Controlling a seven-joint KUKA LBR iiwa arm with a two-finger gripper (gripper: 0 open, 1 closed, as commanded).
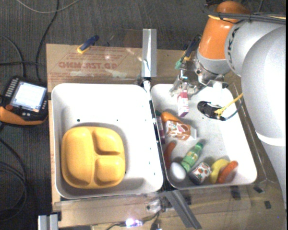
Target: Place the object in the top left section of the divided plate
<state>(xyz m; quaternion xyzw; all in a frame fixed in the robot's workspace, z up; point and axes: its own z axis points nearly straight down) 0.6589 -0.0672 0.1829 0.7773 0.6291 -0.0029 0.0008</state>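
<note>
**Q:** Where is the gripper, and what are the jaws doing?

**A:** The gripper (183, 92) hangs over the far corner of the right-hand shallow white bin (247, 174), next to the wall it shares with its neighbour. The jaws look pinched on the upper end of a slim pink-and-white tube (183, 107). The tube hangs upright beneath them.

**Q:** So the tube is the thing to be placed?

**A:** That is my reading. It is above the right-hand bin's floor, near a heap of toy foods, among them a small printed juice carton (176, 130) and a green toy bottle (192, 155).

**Q:** And the plate?

**A:** The yellow plastic divided plate (72, 169) lies in the left-hand shallow white bin (101, 92), towards its near side, well apart from the gripper. Nothing lies in any of its sections.

**Q:** How far along is the task, then?

**A:** By my judgement, the pick-up is done, if the grip is as firm as it looks. The carry across the shared wall, the lowering over the plate's top left section (79, 143) and the release are left to do.
</note>
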